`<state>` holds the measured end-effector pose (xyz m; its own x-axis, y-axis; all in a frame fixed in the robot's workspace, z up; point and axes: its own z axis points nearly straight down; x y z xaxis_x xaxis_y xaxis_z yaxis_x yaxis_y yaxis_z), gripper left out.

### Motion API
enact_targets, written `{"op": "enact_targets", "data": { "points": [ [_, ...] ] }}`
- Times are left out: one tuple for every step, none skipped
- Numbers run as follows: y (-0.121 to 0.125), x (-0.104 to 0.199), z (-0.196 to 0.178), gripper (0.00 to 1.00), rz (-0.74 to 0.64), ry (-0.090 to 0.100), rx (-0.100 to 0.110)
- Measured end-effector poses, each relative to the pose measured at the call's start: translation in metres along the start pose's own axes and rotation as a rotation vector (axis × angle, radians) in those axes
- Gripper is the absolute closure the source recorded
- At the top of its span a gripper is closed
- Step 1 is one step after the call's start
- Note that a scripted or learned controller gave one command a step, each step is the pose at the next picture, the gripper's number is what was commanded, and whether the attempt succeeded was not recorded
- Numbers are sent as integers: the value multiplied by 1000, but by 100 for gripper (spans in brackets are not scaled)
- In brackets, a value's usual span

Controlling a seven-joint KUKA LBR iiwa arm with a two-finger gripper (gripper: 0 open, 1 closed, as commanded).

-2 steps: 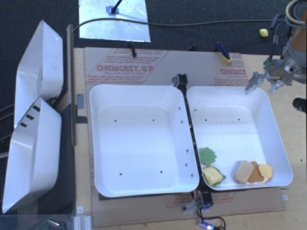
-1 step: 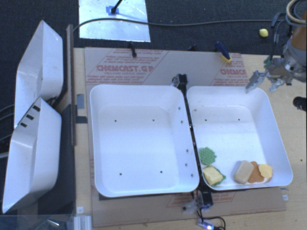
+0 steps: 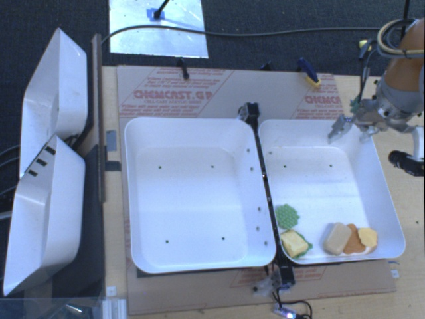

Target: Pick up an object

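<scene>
In the right bin, several small objects lie along the near edge. A green round piece sits by the divider, with a yellow sponge edged in green just in front of it. Toward the near right corner a beige block, an orange piece and a yellow-orange disc touch one another. My gripper hangs over the far right corner of this bin, well away from them. It is open, and its fingers have nothing between them.
The left bin lies beside the right one, with a black clip at the far end of their shared edge. Two spare white bins lean at the far left. A metal plate and a blue clamp lie beyond the bins.
</scene>
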<state>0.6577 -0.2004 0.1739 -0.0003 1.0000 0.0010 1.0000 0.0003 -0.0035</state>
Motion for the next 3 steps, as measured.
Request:
{"op": "enact_targets", "data": {
  "points": [
    [-2,-3,62,0,0,0,1],
    [-2,-2,91,0,0,-1,-3],
    [-1,-2,78,100,-1,-2,-7]
  ]
}}
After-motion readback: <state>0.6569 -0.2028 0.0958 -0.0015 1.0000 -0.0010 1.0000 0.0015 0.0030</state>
